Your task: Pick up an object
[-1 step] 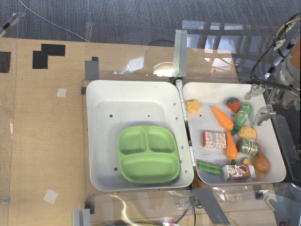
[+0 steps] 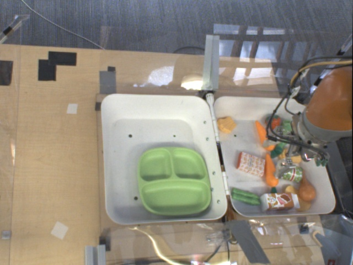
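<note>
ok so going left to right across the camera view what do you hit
green three-compartment plastic tray → yellow chunk → red and white box → upright orange carrot → small orange ball

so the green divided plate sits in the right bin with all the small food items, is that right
Not quite. The camera view shows the green three-compartment plastic plate in the left shallow white bin, alone. The small food items, such as the red-and-white box and the orange carrot, lie in the right shallow white bin.

No legible text on anything
</note>
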`<state>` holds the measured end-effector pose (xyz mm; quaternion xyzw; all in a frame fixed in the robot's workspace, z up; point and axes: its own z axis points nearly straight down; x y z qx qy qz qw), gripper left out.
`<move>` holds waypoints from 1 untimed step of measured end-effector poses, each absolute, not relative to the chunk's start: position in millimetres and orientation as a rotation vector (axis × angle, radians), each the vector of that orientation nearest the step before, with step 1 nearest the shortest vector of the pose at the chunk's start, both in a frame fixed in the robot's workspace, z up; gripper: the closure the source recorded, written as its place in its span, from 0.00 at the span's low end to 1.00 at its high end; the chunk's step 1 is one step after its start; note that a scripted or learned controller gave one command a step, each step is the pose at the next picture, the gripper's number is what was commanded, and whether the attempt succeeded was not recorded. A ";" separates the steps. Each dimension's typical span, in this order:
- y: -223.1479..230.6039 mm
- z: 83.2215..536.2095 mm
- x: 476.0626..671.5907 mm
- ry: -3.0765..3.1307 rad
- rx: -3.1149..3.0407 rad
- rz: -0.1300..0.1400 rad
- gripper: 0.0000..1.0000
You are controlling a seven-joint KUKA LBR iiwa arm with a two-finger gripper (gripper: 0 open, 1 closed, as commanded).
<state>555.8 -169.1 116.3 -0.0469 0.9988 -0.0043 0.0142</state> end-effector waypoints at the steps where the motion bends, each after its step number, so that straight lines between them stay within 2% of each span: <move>1: -117.0 97.5 582.9 3.111 -0.090 -0.009 0.00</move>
